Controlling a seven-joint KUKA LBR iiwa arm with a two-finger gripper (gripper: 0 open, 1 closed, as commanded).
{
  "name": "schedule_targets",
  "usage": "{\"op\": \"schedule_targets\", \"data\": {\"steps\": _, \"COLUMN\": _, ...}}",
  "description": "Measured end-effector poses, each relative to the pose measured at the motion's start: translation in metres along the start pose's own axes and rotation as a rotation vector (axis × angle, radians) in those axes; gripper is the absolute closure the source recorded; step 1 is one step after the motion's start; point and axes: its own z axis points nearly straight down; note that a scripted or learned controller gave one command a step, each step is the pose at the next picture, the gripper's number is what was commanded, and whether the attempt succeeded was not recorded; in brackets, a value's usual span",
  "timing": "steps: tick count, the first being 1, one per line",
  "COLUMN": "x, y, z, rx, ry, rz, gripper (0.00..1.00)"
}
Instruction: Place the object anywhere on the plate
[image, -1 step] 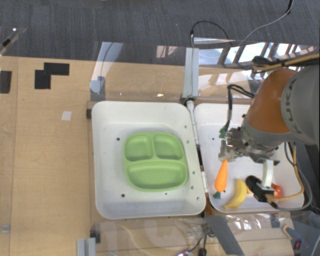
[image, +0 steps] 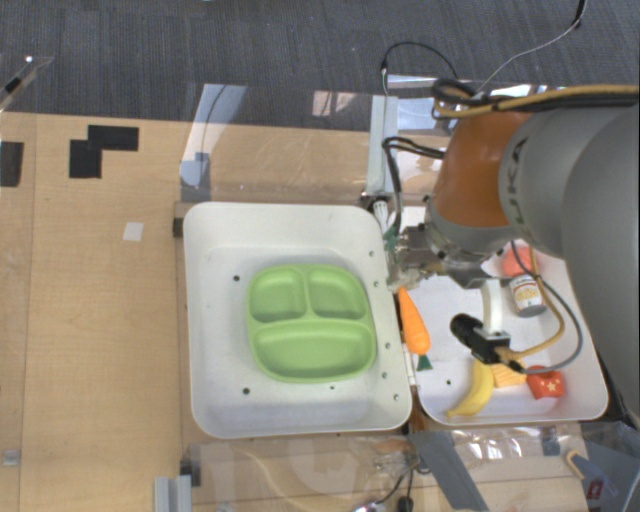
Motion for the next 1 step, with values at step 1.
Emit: {"op": "schedule_targets", "data": {"steps": 1, "x": 0.0273, "y": -0.0756, "z": -0.0008, "rx": 0.001, "ry": 0.001, "rz": -0.102, "gripper": 1.00}}
